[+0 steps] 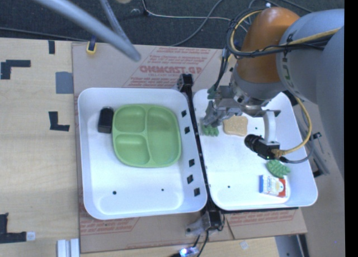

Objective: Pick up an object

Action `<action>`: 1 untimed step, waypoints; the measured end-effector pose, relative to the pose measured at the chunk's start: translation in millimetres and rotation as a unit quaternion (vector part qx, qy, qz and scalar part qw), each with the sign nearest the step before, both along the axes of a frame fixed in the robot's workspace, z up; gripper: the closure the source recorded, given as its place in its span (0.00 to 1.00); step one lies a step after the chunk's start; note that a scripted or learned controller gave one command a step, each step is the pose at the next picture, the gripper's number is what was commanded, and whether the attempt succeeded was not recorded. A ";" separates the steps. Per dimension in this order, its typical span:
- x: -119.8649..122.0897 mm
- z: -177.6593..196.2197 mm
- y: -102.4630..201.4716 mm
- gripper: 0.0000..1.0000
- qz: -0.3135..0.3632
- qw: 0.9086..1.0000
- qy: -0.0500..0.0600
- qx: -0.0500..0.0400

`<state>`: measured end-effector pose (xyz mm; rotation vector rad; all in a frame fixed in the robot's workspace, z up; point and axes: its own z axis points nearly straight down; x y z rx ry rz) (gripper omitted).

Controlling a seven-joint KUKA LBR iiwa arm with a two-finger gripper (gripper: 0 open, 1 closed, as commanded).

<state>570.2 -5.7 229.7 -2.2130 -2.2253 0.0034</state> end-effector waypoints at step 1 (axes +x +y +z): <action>14.9 -0.9 44.1 1.00 0.000 1.000 -0.001 0.000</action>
